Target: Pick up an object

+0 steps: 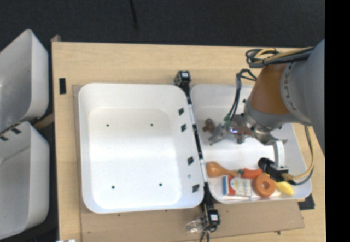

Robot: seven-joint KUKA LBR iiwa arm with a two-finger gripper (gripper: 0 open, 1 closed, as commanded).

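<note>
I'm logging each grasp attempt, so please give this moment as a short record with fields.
arm: reaches in from the right, over the right bin
tool: low in the right bin, beside a small brown object
left bin: white
near end of right bin: orange ring, yellow piece, small card, orange spoon-like item

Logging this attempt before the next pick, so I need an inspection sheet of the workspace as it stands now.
Surface: pale wooden bench bearing two shallow white bins, left bin, right bin.
Job's things: orange ring, yellow piece, red-and-white packet, orange spoon-like piece, along the right bin's near edge.
Clutter: small brown item.
Grippers: two-finger gripper low in the right bin.
Cables: dark cables along the arm.
Surroundings: white containers, dark floor.
</note>
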